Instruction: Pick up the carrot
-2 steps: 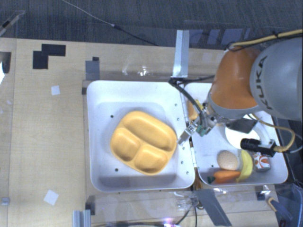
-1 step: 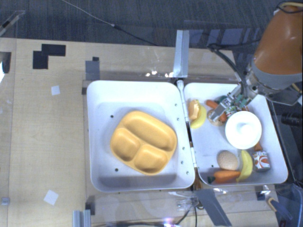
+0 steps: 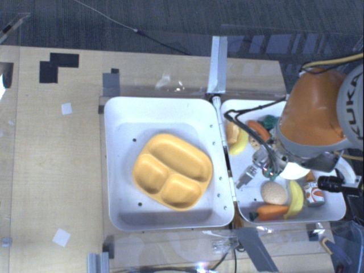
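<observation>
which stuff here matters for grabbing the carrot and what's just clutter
For the job:
carrot, near edge of right bin
gripper, above that bin

Just lying about:
yellow divided plate in left bin
egg
banana
small carton

Pale wooden bench [image 3: 57, 169] is carrying two shallow white plastic bins side by side. Left white bin [image 3: 119, 209] is sitting near frame centre; right white bin [image 3: 335, 212] is lying at its 3 o'clock, rims touching. Black angular marker [image 3: 57, 66] is lying at 10 o'clock of the left bin; small pale squares [image 3: 66, 108] are lying at 9 o'clock.
</observation>
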Controlling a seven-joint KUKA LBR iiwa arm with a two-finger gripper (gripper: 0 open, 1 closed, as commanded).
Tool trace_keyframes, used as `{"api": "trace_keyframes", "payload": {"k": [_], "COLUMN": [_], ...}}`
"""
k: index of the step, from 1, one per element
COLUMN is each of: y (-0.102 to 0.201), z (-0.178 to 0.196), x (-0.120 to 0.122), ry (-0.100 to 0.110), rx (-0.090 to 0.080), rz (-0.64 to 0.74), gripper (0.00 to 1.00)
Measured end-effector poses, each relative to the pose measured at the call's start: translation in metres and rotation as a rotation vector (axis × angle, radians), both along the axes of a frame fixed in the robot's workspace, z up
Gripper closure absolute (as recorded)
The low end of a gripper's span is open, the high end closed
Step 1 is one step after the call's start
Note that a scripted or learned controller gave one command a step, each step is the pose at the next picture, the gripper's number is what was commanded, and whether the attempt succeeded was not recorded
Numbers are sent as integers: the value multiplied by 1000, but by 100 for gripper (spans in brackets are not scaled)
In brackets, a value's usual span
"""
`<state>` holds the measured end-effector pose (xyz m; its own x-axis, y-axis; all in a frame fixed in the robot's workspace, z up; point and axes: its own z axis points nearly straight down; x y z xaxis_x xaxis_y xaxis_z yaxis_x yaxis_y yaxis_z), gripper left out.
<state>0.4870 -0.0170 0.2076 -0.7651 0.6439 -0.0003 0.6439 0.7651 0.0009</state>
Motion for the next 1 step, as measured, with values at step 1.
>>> {"api": "trace_keyframes", "payload": {"k": [1], "y": [-11], "z": [9], "x": [69], "ry": [-8], "rx": [0], "rz": [-59], "gripper": [0]}}
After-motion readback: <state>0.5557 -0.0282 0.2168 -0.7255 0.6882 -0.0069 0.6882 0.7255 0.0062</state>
